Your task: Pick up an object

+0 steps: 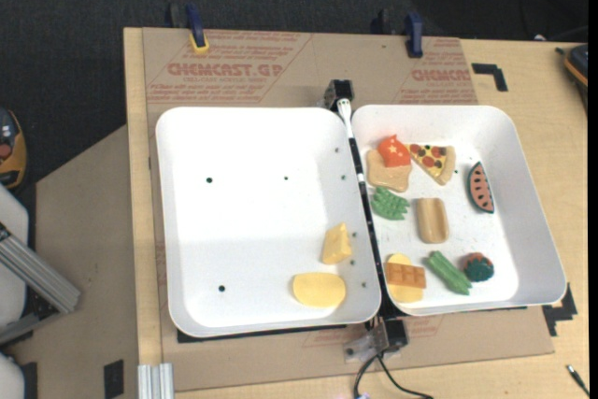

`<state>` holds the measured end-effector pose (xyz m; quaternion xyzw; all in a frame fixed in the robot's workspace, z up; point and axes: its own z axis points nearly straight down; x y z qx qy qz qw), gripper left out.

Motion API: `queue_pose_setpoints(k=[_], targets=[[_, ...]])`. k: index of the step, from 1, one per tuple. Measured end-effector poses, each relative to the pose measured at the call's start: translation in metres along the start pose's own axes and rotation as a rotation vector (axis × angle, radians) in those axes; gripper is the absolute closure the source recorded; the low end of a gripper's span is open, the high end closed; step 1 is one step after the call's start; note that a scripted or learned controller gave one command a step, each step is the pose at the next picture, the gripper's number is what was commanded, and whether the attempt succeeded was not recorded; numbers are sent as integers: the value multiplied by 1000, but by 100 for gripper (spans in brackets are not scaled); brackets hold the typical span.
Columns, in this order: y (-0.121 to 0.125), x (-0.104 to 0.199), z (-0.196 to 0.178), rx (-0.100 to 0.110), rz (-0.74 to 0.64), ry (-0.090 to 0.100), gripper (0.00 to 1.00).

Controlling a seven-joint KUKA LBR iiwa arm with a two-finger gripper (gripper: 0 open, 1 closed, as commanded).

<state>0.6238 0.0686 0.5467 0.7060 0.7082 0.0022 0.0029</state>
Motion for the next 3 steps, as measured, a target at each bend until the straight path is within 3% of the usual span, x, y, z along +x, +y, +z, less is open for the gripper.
queue_pose_setpoints(k=[1,2,3], targets=[[-57,-124,11,9,17,-2,100],[-27,-76,169,24,-1,2,100],[-27,-3,253,19,-5,3,100]])
